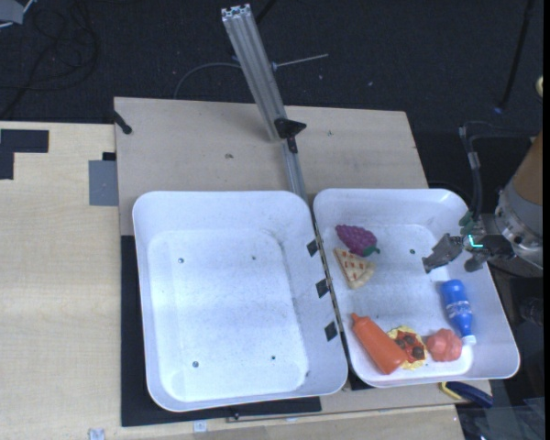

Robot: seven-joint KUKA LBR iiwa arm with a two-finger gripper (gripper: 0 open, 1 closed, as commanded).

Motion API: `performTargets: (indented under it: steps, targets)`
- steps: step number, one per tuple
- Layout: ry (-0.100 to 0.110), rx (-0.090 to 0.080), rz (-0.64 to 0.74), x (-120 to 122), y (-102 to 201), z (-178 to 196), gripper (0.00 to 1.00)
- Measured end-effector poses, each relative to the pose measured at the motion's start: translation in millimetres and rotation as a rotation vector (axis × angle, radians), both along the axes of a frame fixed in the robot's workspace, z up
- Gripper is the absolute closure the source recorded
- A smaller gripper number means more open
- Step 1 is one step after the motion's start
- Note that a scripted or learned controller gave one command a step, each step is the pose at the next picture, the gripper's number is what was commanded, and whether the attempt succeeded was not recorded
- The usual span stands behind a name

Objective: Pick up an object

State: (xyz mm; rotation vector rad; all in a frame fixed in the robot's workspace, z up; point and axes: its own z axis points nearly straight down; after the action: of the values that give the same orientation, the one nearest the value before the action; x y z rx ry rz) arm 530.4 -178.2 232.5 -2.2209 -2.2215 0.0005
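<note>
Claw point(456, 253) sits over the right bin's point(412, 202) far-right side, just inside the rim, w/ two dark fingers splayed apart, so it reads as open, and nothing is between them. Arm point(524, 211) comes in from the right edge, wrist low over the bin wall. Closest candidate is the blue bottle point(456, 308), lying on the bin floor just below the claw in this view, long axis running roughly away from the camera, white cap at the near end. Beyond that, along the near wall: a red-pink lump point(445, 345), a small yellow-and-red piece point(409, 345) touching it, then the orange bottle-shaped toy point(379, 344) lying at a slant. Further left, near the divider, the purple grapes point(357, 238) w/ a pizza slice point(354, 267) just beside them. Left bin point(165, 218) holds no candidate. My read: step in hand is approach, no pick yet. To do it well, go for the blue bottle, since it lies apart from the rest w/ free floor on both long sides. Turn the wrist so the fingers straddle its short width, centre on the body not the cap, descend straight, close only once the fingers are down past its widest part. Risk: it's round, so an off-centre squeeze could roll it toward the wall.
</note>
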Motion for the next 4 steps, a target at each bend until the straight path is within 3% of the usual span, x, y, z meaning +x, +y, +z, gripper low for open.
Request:
performTargets:
  steps: [1,3,4]
  targets:
    - [0.0,0.0,0.0,0.0,0.0,0.0,0.0]
    - [0.006,0.001,0.0,9.1,-2.7,-116.7,0.0]
    - [0.0,0.0,0.0,9.2,-2.3,-141.5,0.0]
